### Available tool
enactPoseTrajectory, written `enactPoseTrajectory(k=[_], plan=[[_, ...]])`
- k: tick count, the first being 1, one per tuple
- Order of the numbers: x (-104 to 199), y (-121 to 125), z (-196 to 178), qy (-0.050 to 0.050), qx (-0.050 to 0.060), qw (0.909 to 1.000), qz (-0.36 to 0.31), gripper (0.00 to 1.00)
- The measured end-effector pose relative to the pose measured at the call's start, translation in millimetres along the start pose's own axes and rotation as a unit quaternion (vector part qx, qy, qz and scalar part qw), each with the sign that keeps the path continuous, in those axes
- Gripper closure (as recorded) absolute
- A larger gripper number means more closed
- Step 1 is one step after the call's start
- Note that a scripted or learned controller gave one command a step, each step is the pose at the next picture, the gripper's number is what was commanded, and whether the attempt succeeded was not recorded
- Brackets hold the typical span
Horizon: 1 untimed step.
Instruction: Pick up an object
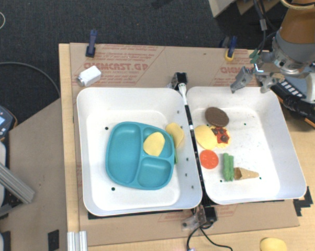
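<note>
Right bin (pixel 283 140): holds the loose pieces, all toward its left half.
Brown disc (pixel 217 116): upper left area of the right bin, flat.
Yellow round piece (pixel 203 136): just below the brown disc, near the bin's left wall, touching a small red and black piece (pixel 221 135) on its right.
Orange-red disc (pixel 209 159): below the yellow round piece, near the left wall.
Green strip (pixel 228 167): just right of the orange-red disc, lying lengthwise.
Tan wedge (pixel 245 174): beside the green strip's lower end, toward the front edge.
Left bin (pixel 94 140): holds a blue divided tray (pixel 131 158) at its middle.
Yellow oval piece (pixel 154 144): in the tray's upper right compartment.
Pale yellow piece (pixel 176 134): outside the tray, against the left bin's right wall.
Gripper (pixel 250 79): over the right bin's back edge, fingers spread apart, nothing between them.
Arm (pixel 299 30): enters from the upper right, orange band above the wrist.
</note>
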<state>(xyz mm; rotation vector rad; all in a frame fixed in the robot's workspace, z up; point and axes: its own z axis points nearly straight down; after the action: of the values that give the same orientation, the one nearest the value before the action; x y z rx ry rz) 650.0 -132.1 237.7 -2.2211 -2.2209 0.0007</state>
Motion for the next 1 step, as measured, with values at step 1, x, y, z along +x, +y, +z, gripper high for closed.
enactPoseTrajectory(k=[1], plan=[[36.6,-32.2,-114.0,-0.001,-0.007,1.0000,-0.002,0.00]])
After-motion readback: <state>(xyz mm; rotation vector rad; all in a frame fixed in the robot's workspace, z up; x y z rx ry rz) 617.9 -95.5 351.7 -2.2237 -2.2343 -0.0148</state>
